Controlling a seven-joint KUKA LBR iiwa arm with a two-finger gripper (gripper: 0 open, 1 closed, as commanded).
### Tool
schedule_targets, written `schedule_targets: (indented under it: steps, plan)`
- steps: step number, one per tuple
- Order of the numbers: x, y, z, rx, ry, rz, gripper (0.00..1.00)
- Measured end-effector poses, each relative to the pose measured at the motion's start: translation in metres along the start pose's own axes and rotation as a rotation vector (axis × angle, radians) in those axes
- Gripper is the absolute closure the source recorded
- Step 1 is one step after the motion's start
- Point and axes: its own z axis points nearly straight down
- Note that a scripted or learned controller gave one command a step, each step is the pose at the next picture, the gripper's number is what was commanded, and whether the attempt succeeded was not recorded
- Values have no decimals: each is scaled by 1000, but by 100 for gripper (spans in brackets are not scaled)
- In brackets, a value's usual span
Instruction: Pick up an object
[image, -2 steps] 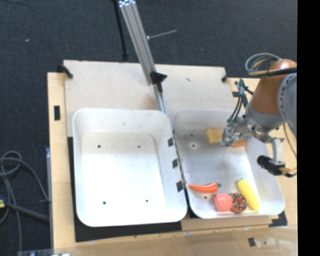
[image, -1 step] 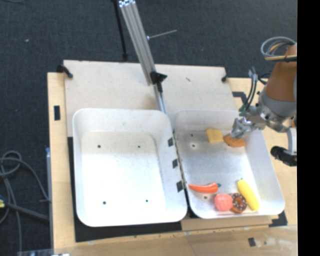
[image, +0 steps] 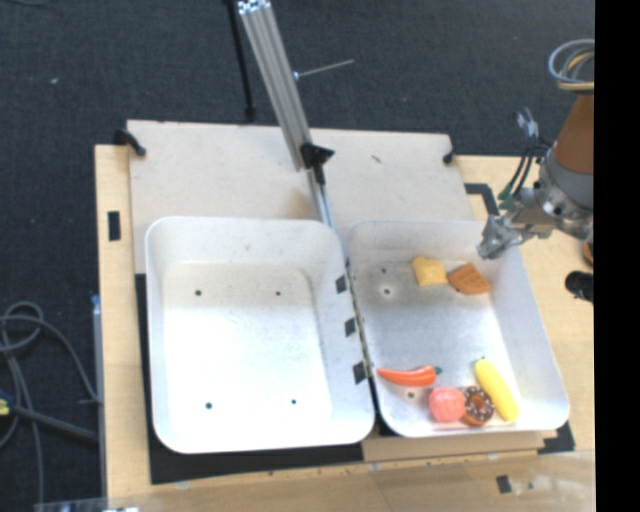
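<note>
Camera view: fixed above the bench, looking down at a slant on two shallow white plastic bins set side by side so the arm can reach either.
Right bin (image: 530, 330): holds every loose object; all lie flat on its floor.
Far cluster: a pale yellow, blocky soft piece (image: 429, 271) and a flat orange-brown wedge (image: 468, 280) lie just beside each other near the bin's back wall, close to the gripper.
Near cluster: a long red-orange chilli-shaped toy (image: 408, 376), a round pink ball-like object (image: 447, 404), a small dark ring with speckles like a doughnut (image: 478, 405) and a yellow banana-shaped toy (image: 495, 388) crowd the front edge; pink, ring and yellow look to be touching.
Left bin (image: 250, 330): a white tray whose bare floor shows a few dark dots.
Arm: grey with an orange band, entering from the right, its wrist tilted down toward the right bin's back right corner.
Gripper (image: 494, 243): hangs at that rim, just beside the orange-brown wedge and apart from it.
Jaws: too small and blurred to judge how far open they are; nothing can be seen between them.
Likely target: the wedge or the yellow piece, being nearest and less crowded than the front group; this is a judgement.
Risk: the bin wall close by may foul the descent.
</note>
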Motion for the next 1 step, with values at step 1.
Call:
schedule_targets:
  steps: [1]
  plan:
    - [-2,1,-22,3,1,-5,100]
